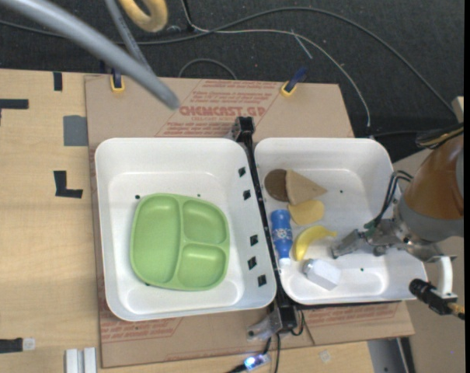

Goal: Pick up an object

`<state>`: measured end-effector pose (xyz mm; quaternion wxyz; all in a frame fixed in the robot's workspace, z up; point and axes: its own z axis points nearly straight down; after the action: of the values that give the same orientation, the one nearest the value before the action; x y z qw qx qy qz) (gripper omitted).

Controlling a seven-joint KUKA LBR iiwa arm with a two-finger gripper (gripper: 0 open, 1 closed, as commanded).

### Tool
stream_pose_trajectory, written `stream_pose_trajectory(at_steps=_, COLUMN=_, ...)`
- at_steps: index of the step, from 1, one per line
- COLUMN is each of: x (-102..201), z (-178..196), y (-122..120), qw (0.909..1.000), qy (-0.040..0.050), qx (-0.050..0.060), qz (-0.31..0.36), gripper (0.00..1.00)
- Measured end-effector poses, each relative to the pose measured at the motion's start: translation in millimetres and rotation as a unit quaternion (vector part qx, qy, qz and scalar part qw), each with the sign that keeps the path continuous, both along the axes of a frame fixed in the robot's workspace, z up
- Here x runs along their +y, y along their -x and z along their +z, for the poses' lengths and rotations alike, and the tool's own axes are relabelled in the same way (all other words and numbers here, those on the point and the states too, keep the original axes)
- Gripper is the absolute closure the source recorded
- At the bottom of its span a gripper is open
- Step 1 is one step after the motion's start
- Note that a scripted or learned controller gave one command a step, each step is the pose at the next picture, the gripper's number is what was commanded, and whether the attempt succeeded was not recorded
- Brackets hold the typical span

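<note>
In the right bin (351, 152) lie several small objects: a brown wedge with a dark round end (294, 184), a tan piece (308, 210), a yellow banana shape (310, 240), a blue bottle (280, 233) along the left wall, and a white block (322, 273) near the front. My gripper (345, 246) reaches in from the right, low over the bin floor, just right of the banana and above the white block. Nothing shows between its fingers.
The left bin (110, 162) holds a green divided plate (180, 241). Black clips run along the wall between the two bins. Cables trail over the dark area behind the bench, and a grey bar crosses the top left.
</note>
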<state>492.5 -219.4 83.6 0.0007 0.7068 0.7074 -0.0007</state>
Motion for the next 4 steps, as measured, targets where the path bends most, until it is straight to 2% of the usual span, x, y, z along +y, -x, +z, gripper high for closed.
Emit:
stream_pose_trajectory(at_steps=1, x=-0.8, z=12.3, y=-0.8, qw=1.0000, qy=0.0012, qx=-0.001, qz=0.000, gripper=1.00)
stream_pose_trajectory(at_steps=3, x=-0.7, z=127.9, y=-6.9, qw=1.0000, qy=0.0002, qx=-0.002, qz=0.001, gripper=1.00)
stream_pose_trajectory(at_steps=4, x=51.3, z=118.5, y=-17.9, qw=1.0000, qy=-0.0018, qx=0.000, qz=0.002, gripper=1.00)
